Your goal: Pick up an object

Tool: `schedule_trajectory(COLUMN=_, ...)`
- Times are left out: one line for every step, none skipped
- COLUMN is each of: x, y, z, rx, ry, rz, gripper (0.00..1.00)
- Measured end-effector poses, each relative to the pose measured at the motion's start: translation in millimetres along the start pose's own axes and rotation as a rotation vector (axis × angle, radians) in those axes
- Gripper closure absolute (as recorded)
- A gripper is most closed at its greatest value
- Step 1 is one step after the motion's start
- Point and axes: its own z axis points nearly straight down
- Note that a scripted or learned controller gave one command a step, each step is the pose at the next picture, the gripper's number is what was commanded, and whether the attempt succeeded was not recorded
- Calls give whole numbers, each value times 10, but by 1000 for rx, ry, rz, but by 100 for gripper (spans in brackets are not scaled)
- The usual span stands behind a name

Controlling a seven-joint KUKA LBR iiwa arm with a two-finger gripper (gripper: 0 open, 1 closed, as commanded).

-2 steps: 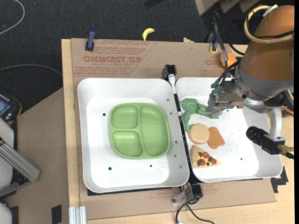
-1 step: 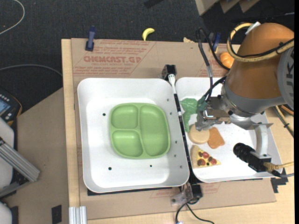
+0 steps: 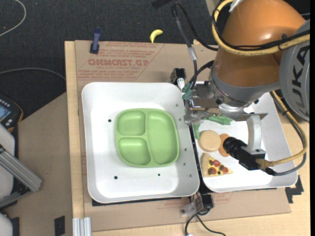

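In the right bin (image 3: 248, 183), several toy foods lie near its left wall. They are a round tan biscuit (image 3: 209, 140), a pizza slice (image 3: 217, 167), a small orange-red piece (image 3: 224, 147) and a green strip (image 3: 219, 118). My gripper (image 3: 199, 107) hangs low over the bin's upper left part, just above the green strip and the biscuit. The grey arm with its orange band (image 3: 258, 28) covers the gripper from above. A black cylinder with a cable (image 3: 242, 154) juts out beside the orange-red piece. No object shows held.
The left bin (image 3: 98, 132) holds a green divided plate (image 3: 147, 136). A cardboard sheet (image 3: 123, 60) lies behind the bins, with a blue clip (image 3: 95, 41) at its far edge. A small yellow piece (image 3: 156, 34) rests on the dark floor beyond.
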Motion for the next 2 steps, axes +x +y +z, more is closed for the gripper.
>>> schedule_trajectory(x=-326, y=6, z=-891, rx=-4, ry=-3, rz=11, gripper=100)
schedule_trajectory(x=-307, y=6, z=-943, rx=4, ry=-4, rz=9, gripper=100)
